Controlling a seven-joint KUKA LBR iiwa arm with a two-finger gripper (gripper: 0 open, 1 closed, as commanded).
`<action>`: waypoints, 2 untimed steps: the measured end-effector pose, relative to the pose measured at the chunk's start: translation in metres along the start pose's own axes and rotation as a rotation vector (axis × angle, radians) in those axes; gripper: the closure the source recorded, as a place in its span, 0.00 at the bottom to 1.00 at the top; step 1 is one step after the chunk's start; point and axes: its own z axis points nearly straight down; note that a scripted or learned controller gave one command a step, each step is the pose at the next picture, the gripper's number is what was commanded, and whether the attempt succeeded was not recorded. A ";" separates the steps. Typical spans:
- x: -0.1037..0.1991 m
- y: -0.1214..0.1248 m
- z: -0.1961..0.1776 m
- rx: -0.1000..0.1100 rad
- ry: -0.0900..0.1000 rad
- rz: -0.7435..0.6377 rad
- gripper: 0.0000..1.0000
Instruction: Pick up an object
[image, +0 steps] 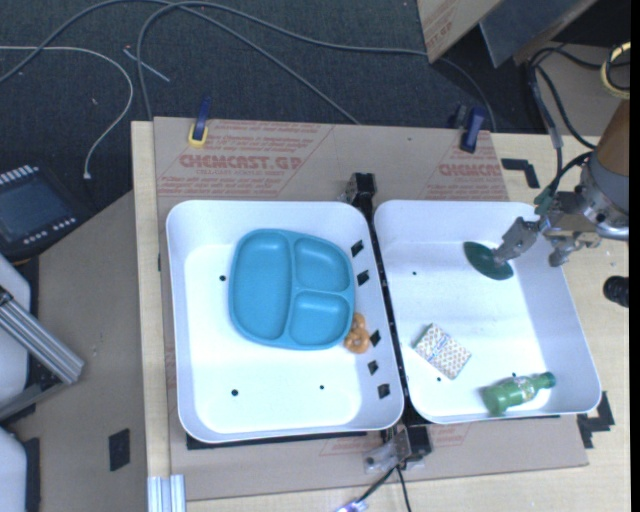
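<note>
Gripper (537, 238) over right bin (560, 300), finger spread unclear, tip beside dark green round object (487, 260), nothing visibly held, green bottle (517, 392) lying near front edge

A blue divided plate (291, 288) with three compartments lies flat in the left bin (200, 380), toward its upper middle. A small orange-tan lump (356, 336) sits touching the plate's lower right edge. In the right bin (560, 330), a dark green round piece (487, 261) rests near the top, a patterned white packet (442, 351) lies tilted in the middle, and a green bottle (517, 391) lies on its side near the bottom edge.
</note>
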 end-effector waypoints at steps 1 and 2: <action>0.000 0.002 -0.007 -0.013 -0.003 -0.003 0.00; 0.006 -0.002 0.038 -0.008 -0.001 -0.004 0.00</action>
